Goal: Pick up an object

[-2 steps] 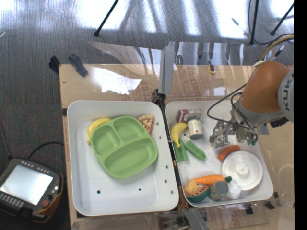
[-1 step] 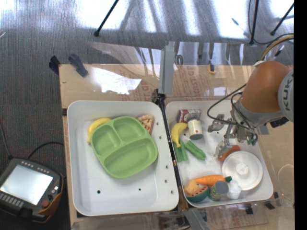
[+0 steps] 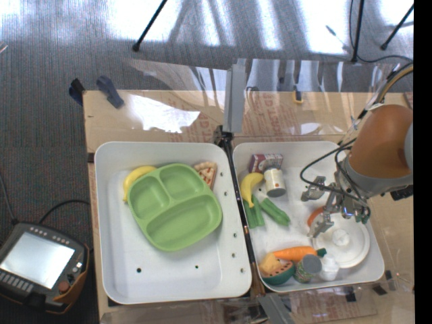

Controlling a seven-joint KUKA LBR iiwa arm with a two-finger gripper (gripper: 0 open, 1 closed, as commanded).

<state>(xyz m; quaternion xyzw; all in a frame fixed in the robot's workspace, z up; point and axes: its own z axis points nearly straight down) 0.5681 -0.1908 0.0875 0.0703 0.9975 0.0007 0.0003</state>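
The arm enters from the right, its gripper (image 3: pixel 322 227) low over the right bin (image 3: pixel 375 275), just beside a white round dish (image 3: pixel 347 244). Whether anything sits between its prongs, or how wide they stand, I cannot tell.

Right bin contents: a carrot (image 3: pixel 295 253) near the front wall, a watermelon slice (image 3: pixel 278 267) touching it, a small banana (image 3: pixel 250 186), green pea pods (image 3: pixel 273 210), a white cup (image 3: pixel 274 181) and a dark box (image 3: pixel 266 161).

Left bin (image 3: pixel 115 262): a green divided tray (image 3: pixel 175 206) lying over a yellow banana (image 3: pixel 137 177), with a waffle piece (image 3: pixel 206 173) at its far corner.
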